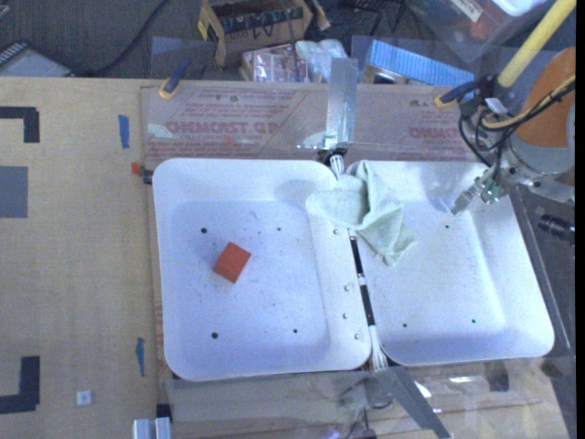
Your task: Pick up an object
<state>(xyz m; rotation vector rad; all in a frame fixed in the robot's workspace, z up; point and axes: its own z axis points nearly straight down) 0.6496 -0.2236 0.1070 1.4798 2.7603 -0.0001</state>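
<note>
a small orange-red cube-shaped block (232,262) is seen lying flat on the floor of the left shallow white plastic bin (183,183), toward that bin's 9 o'clock side and well apart from its walls. no long axis is shown by the block; it is turned so that one corner points toward 6 o'clock. a crumpled pale green cloth (369,214) is draped over the ridge between the bins, its bulk hanging into the right shallow white plastic bin (512,323) at that bin's 11 o'clock corner. the two-finger gripper (466,198) is held near the right bin's 1 o'clock corner, apart from the cloth. whether it is open or shut cannot be told.
</note>
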